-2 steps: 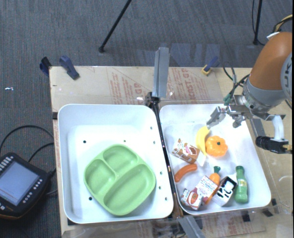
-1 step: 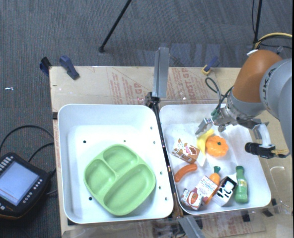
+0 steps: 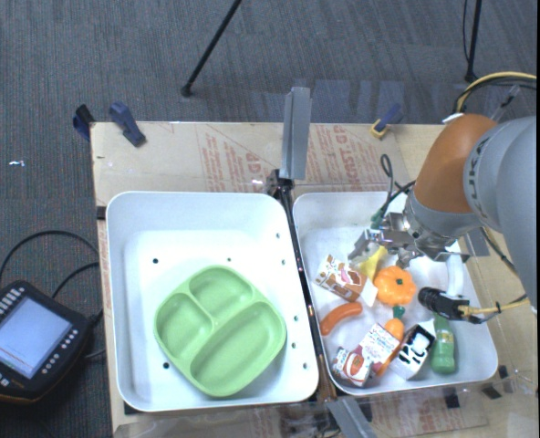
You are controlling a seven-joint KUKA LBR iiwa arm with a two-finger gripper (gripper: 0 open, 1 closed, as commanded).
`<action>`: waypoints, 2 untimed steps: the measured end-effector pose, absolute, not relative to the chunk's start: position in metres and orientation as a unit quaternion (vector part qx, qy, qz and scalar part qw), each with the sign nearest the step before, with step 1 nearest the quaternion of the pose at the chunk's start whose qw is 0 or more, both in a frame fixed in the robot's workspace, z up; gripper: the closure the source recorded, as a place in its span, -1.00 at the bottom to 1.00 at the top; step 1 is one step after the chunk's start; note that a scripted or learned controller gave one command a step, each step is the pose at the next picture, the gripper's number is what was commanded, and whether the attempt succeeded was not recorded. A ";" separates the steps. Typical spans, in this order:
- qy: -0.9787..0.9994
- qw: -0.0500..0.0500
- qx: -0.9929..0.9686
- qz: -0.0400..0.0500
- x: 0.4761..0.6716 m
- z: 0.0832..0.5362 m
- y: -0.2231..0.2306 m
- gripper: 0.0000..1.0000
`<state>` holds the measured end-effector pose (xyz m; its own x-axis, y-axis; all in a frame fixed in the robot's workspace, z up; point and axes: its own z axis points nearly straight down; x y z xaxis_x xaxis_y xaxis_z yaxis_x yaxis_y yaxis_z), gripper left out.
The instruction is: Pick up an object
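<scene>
Over the right bin | fingers low among toys, spread cannot be told | yellow toy just under, orange pumpkin beside | step: reaching; next: close, then lift

Even, fairly bright overhead light falls on my workspace. The two white bins glare a little, washing out detail along their walls, while the dark carpet stays dim and grainy. Shadows are soft and short: a faint one lies under the green plate, another beneath my arm. The picture is slightly soft overall, so the print on the small packets cannot be read. The cardboard-covered desk shows a mild sheen.
</scene>
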<state>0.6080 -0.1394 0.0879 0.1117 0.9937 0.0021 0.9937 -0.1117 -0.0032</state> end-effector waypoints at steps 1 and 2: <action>-0.666 0.004 -0.746 0.001 0.607 0.096 -0.139 1.00; -0.739 0.001 -0.674 0.000 0.591 0.195 -0.138 1.00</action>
